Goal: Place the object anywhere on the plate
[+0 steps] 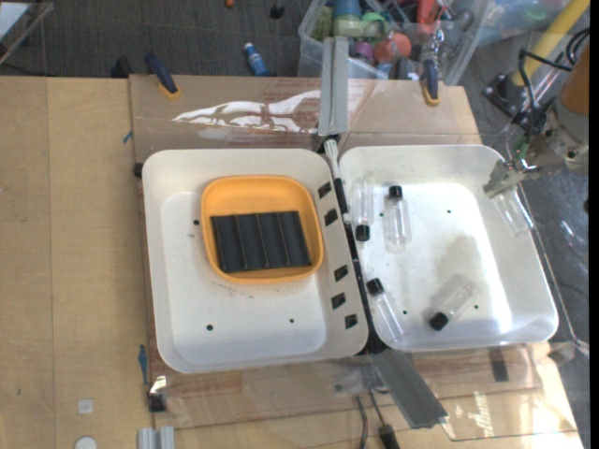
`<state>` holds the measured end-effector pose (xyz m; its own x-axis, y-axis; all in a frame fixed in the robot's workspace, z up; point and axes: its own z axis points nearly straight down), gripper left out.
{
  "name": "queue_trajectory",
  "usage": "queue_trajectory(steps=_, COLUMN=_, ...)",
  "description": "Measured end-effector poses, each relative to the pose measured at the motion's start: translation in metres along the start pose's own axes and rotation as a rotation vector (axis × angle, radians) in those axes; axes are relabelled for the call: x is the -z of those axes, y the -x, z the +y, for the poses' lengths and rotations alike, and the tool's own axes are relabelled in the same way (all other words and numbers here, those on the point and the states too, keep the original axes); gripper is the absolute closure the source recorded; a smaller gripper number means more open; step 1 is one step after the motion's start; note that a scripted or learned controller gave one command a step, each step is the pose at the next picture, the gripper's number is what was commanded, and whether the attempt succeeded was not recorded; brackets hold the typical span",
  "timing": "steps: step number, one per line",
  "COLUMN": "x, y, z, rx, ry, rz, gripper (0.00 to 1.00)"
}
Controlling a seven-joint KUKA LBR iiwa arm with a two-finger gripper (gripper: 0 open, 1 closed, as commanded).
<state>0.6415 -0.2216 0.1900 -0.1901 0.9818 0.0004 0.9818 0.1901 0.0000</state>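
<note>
In the near part of the right bin (524, 321), a clear vial (453, 297) with a black cap is lying tilted on the white floor, and a second vial (387, 318) is resting just beside the divider between the two bins. Either is being judged light, stiff, smooth and apt to roll or slip, being thin clear plastic. Hold is best being taken across the middle of the barrel, square to its long axis, not at the cap end, and with modest force. Further back, in the left bin (178, 335), the orange plate (217, 202) is being occupied over much of its middle by a black ridged block (260, 241), so only the rim and the margins are being left free for a landing. Beyond that, two more vials (397, 223) are lying near the divider in the far half of the right bin. At the far right rim the gripper (503, 180) is being held above the bin wall; whether it is open or closed cannot be told, nor whether the clear shape (514, 211) just below it is being gripped.
</note>
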Motion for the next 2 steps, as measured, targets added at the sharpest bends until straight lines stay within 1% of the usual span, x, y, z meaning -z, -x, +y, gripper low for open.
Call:
queue_trajectory(steps=1, x=0.032, y=-0.015, z=0.007, rx=0.043, ry=0.002, rz=-0.002, gripper=1.00)
queue_trajectory(steps=2, x=0.043, y=-0.020, z=0.032, rx=0.343, ry=0.003, rz=-0.002, gripper=1.00)
